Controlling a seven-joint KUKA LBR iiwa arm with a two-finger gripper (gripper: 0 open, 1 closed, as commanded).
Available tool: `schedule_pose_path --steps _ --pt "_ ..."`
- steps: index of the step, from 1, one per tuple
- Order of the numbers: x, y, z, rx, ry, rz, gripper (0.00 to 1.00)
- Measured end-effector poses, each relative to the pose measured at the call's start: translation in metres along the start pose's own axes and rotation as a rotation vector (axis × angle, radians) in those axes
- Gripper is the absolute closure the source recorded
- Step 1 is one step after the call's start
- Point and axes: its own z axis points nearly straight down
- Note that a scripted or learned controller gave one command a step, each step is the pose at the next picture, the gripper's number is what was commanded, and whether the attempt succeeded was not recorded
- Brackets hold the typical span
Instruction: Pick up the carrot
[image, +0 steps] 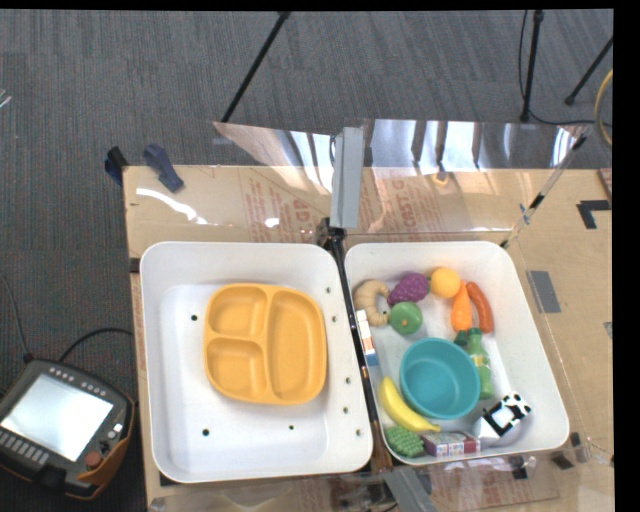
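Two glossy white bins: a tapered orange carrot (460, 310) lies beside a round teal bowl (440, 377); claw state unknowable.

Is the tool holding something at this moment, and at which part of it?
Nothing is seen held. The carrot lies in the right bin, between the orange fruit and a red sausage-like toy.

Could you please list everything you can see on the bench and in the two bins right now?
plate: 1, yellow, divided, left bin
carrot: 1, orange, right bin, far side
sausage: 1, red-orange, beside carrot
orange: 1, far side
grapes: 1 bunch, purple
apple: 1, green
bowl: 1, teal, centre
banana: 1, yellow, near-left
bottle: 1, green, right of bowl
dice: 1, black-white, near-right
tablet: 1, floor, lower left
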Motion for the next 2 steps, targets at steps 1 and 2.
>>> schedule_pose_path --steps 1,2 --pt "-0.003 -0.002 -0.079 0.006 0.004 -0.163 1.00" --pt "-0.005 0.000 -0.008 0.000 0.000 -0.330 1.00"
